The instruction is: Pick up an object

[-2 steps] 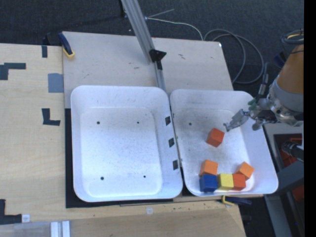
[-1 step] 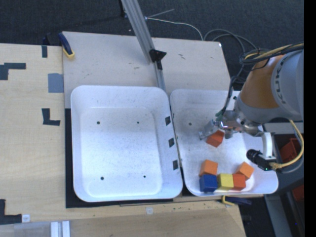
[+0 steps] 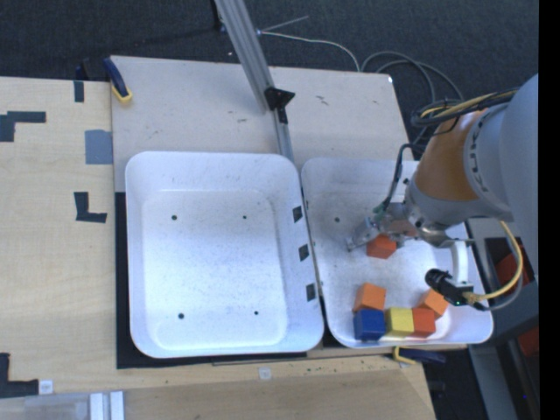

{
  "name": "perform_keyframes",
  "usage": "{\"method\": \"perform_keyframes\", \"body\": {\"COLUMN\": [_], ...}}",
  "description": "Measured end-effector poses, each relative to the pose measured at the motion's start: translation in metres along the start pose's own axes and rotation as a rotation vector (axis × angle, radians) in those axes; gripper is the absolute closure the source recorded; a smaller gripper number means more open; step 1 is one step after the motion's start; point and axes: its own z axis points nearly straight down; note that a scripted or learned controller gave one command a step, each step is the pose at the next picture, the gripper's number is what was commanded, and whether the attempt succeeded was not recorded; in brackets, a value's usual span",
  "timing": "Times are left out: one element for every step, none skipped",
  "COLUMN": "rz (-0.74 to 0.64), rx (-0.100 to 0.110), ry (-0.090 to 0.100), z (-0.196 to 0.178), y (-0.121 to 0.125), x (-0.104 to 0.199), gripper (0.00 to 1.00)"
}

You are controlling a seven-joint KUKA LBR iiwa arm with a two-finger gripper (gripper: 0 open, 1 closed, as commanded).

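The orange block [image 3: 381,248] is sitting in the right bin [image 3: 328,182], out toward the middle of its floor and apart from the other blocks. It is lying right at the tips of my gripper [image 3: 376,238], just below and a little to the right of them as the camera looks down. I am reaching in from the right, with my orange-banded wrist above and to the right of the block, so the block is lying at the far end of my reach line, not off to one side.

The block is looking roughly cubic, so I am judging that no long axis matters; what matters is whether it is sitting between my fingers or only beside them. From this slant I cannot tell. The metal tips are appearing at the block's upper left edge, touching or nearly so, and my own body is covering the rest. I cannot tell whether my jaws are spread or closed, so I am not claiming a hold.

Further out, nearer the bin's front wall, more blocks are clustering: another orange block [image 3: 370,297], a blue block [image 3: 369,324] beneath it, a yellow block [image 3: 401,321] beside that, and two more orange-red ones at the corner. They are lying well apart from my target. The left bin [image 3: 140,173] is lying beyond.
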Motion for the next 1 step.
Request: {"method": "perform_keyframes", "body": {"rz": [-0.002], "rx": [0.002], "ry": [0.002], "z": [-0.011], "y": [-0.0005], "x": [0.0012], "gripper": [1.0]}}
